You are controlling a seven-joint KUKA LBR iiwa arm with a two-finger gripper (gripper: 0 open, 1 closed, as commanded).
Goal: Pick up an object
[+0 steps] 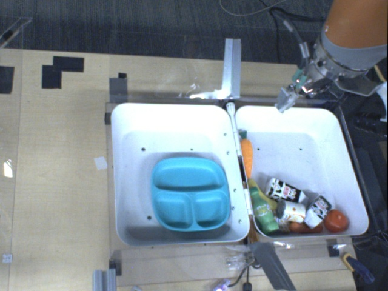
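The gripper (286,100) hung over the far edge of the right bin (303,129), well apart from the objects. Nothing was between its tips, and whether they were open or closed could not be told.

The things to pick lay in the near part of that bin: a carrot (246,155) along the divider, a green bottle (263,210), a black-and-white carton (284,190), a tomato (336,221) in the corner. The left bin (127,162) held a blue tray (190,193).

To do the step well, the arm should probably go for the carrot or the tomato, because these lay more alone. The heap between them would be harder, since the pieces touched each other there.

The small things in the heap were hard to identify, and the arm's upper part was cut off by the frame.
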